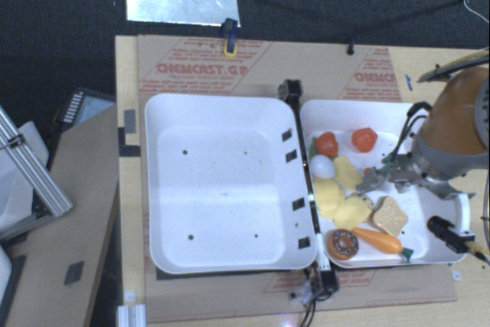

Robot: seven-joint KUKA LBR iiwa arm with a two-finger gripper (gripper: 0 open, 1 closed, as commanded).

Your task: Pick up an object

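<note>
Grey two-finger gripper (373,178) low in right white bin (383,112), jaw state impossible to tell. Pale yellow plastic food pieces (341,195) at its 9 o'clock, tan bread slice (390,216) at 5. Nothing visibly grasped; pick not yet done.

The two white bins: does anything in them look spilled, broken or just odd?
Nothing looks spilled or broken. The toy food is all crowded into the right bin: tomatoes, egg, bread slice, carrot, doughnut. The pincer hangs over it.
</note>
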